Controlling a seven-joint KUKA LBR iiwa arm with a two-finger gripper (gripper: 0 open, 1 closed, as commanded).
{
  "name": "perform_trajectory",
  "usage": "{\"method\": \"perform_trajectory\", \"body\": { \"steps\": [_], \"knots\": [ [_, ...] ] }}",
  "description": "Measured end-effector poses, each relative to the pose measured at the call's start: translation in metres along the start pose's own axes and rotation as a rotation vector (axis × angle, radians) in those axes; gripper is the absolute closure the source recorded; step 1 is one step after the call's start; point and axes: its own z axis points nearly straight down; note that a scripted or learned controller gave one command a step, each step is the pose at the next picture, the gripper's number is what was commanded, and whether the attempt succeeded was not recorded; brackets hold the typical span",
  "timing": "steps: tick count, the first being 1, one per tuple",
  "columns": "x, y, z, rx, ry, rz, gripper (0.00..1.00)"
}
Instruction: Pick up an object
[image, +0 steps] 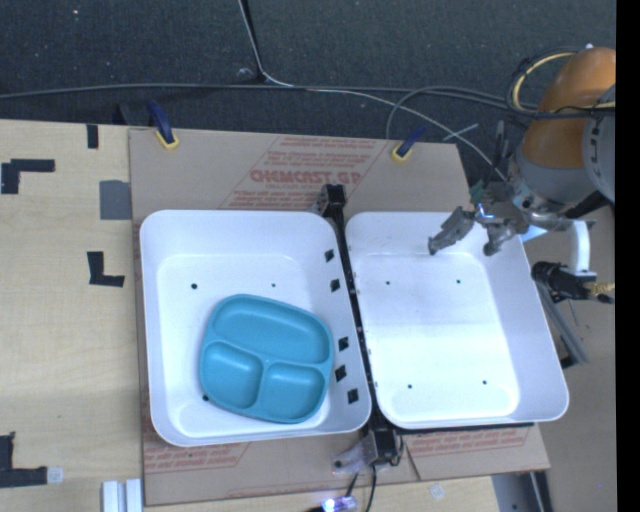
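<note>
A light blue divided plate (266, 358) lies flat in the left white bin (170, 235), toward its front. My gripper (466, 239) hangs over the far right corner of the right white bin (540, 395), well away from the plate. Its two fingers are spread apart, with nothing between them. The grey arm with its orange band (575, 95) reaches in from the upper right.
A black divider strip (345, 300) runs between the two bins. Cables (400, 100) loop over the dark floor behind the bench. Two blue and yellow clamps (160, 128) hold the cardboard sheet at its far edge.
</note>
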Motion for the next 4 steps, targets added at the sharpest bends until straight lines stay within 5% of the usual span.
{"method": "perform_trajectory", "body": {
  "steps": [1, 3, 4],
  "knots": [
    [0.001, 0.002, -0.009, -0.014, -0.002, -0.003, 0.00],
    [-0.001, 0.014, 0.113, -0.012, -0.003, -0.005, 0.00],
    [-0.001, 0.014, 0.127, -0.014, -0.004, -0.005, 0.00]
  ]
}}
